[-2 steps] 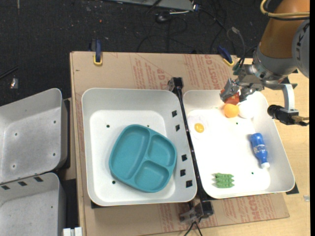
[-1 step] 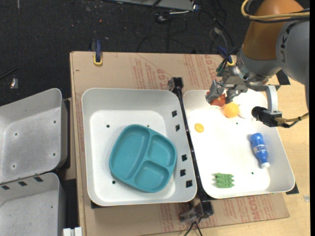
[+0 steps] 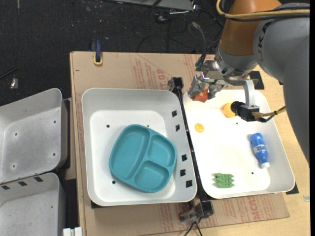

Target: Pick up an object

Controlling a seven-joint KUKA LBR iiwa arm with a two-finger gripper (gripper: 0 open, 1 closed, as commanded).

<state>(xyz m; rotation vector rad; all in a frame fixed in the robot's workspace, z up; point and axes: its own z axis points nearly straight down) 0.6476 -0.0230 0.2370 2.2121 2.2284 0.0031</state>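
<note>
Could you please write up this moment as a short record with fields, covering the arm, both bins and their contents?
arm: reaches in from the right, gripper over the right bin's far left corner
at gripper: small red object, hold unclear
left bin: teal divided plate
right bin: blue bottle, green pea pod, small yellow piece, orange-yellow object

A teal divided plate point(image 3: 142, 157) lies in a white bin point(image 3: 93, 132). The neighbouring white bin point(image 3: 280, 176) holds a blue bottle point(image 3: 259, 149), green pea pods point(image 3: 223, 180), a small yellow piece point(image 3: 199, 128) and a red-orange object point(image 3: 200, 96).
</note>
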